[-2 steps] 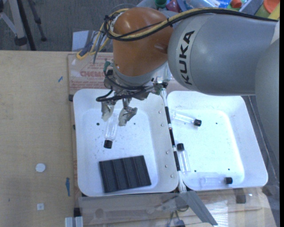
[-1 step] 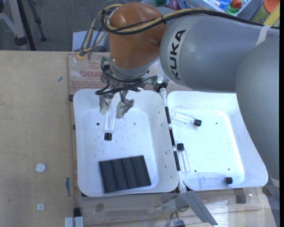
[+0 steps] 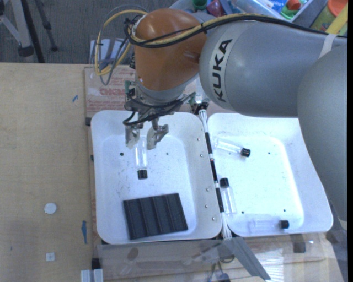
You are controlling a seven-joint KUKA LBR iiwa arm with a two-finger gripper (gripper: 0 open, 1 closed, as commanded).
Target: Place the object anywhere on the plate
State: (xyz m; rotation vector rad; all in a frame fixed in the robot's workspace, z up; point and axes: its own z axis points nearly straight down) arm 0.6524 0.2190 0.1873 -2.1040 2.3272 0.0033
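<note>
1. We are seeing the gripper hanging over the upper part of the left bin, its two fingers slightly spread and pinching the upper end of a clear tube between them.
2. The tube is hanging toward six o'clock, its black cap lying at its lower end, apart from the plate.
3. The dark ribbed plate is lying at six o'clock in the same bin, well apart from the gripper.
4. In the right bin, we are noting three more capped tubes: one at eleven o'clock, one along the left wall, one at six o'clock.
5. Both bins are resting on a pale wooden bench; coloured clutter is showing at one o'clock.
</note>
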